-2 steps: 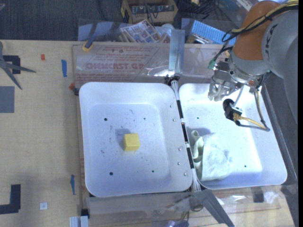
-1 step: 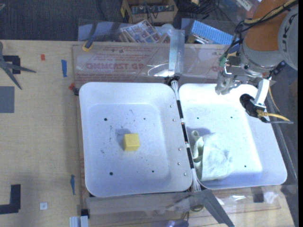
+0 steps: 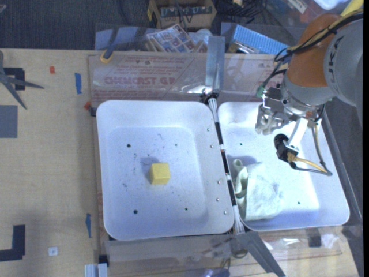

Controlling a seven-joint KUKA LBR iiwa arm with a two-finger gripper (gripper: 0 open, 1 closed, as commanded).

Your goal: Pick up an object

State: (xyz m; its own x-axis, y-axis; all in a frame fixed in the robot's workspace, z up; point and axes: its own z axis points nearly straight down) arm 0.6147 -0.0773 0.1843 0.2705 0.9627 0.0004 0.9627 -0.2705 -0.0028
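Note:
A small yellow block [image 3: 159, 173] lies near the middle of the left bin [image 3: 115, 126]. A pale, crumpled white-green cloth-like object [image 3: 258, 193] rests in the front left part of the right bin [image 3: 328, 203], against the divider. My gripper [image 3: 267, 124] hangs over the back part of the right bin, well behind the pale object and far right of the yellow block. Nothing is visibly held under it. The orange band of the arm [image 3: 311, 51] rises above it to the right.
A black connector with a yellow cable [image 3: 291, 154] dangles from the wrist over the right bin. A metal divider [image 3: 214, 68] and clear plastic sheet stand behind the bins. Clutter and boxes sit past the bench's back edge. Wooden benchtop extends to the left.

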